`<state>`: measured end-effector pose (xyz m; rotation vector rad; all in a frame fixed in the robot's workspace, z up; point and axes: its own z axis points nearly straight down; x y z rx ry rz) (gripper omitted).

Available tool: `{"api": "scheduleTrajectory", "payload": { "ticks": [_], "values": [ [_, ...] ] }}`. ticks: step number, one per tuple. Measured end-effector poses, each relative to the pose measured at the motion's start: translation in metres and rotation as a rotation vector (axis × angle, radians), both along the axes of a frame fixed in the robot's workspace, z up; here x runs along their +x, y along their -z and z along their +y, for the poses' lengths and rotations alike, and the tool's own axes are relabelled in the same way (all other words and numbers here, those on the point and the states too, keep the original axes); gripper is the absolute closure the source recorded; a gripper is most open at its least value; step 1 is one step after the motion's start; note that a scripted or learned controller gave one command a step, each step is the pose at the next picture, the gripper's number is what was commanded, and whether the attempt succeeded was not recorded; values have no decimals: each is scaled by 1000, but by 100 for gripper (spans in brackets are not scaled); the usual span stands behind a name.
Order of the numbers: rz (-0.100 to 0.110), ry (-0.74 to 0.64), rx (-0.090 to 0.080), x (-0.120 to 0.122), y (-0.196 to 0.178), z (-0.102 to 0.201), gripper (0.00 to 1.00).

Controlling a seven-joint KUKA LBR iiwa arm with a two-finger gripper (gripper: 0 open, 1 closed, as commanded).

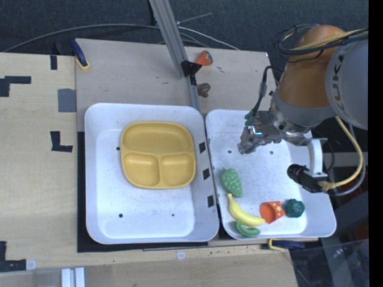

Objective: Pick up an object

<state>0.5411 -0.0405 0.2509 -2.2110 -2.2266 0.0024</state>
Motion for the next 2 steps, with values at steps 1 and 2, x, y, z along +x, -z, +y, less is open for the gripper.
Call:
{"api": "scheduleTrajectory", "payload": {
  "ticks": [1,2],
  "values": [
    [-1,-1,0,-10,-2,55,100],
    [1,1,-1,-26,14,102,100]
  ]
}}
